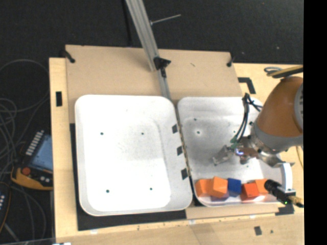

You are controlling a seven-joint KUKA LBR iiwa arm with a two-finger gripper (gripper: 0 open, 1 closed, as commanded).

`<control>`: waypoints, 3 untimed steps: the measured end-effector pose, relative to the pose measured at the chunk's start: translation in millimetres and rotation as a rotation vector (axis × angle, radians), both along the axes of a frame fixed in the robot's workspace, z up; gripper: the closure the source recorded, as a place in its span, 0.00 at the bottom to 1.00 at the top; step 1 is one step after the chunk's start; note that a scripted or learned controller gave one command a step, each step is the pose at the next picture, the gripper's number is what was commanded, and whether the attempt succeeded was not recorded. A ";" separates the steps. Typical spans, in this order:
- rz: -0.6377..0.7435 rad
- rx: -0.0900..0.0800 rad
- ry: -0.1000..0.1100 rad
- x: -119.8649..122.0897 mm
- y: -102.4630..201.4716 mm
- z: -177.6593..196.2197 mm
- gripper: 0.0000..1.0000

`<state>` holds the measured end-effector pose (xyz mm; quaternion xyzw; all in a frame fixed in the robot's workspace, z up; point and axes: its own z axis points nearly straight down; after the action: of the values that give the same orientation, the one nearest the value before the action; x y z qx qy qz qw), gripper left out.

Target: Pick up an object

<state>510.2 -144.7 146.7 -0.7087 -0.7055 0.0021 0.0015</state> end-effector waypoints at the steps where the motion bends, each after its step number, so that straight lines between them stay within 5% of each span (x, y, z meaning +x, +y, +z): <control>1: 0.006 -0.003 -0.011 -25.6 43.7 -50.2 0.00; 2: 0.012 0.001 -0.015 -23.9 121.0 54.4 0.00; 3: 0.010 0.002 -0.007 -25.2 138.7 49.8 0.00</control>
<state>485.0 -6.0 196.5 -0.7053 -0.7089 -0.0011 -0.0005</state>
